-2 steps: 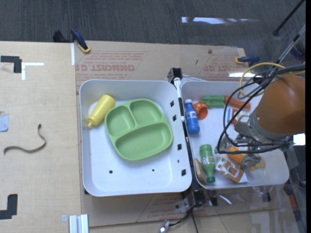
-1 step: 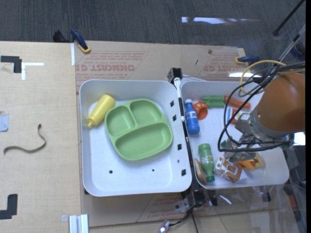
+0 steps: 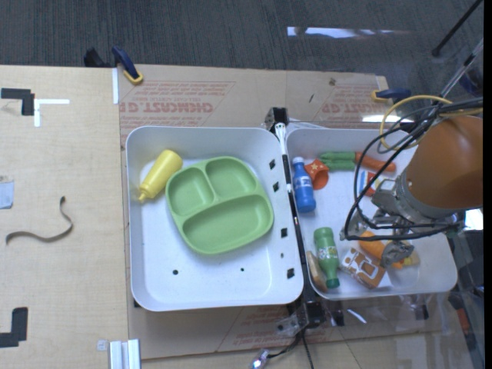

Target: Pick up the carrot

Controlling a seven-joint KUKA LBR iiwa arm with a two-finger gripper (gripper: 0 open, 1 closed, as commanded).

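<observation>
Arm in from the right, wrist low over the right bin (image 3: 430, 283). The carrot (image 3: 374, 162) lies along that bin's upper wall, upper right of frame: orange body, green top (image 3: 336, 157) pointing left, long axis running left-right. The pincer (image 3: 388, 246) sits below it in the picture, down among the small packets at the bin's lower right. Cables and wrist housing cover it, so I cannot tell its state. My read: the carrot is up-frame of the pincer, probably not yet reached.
</observation>
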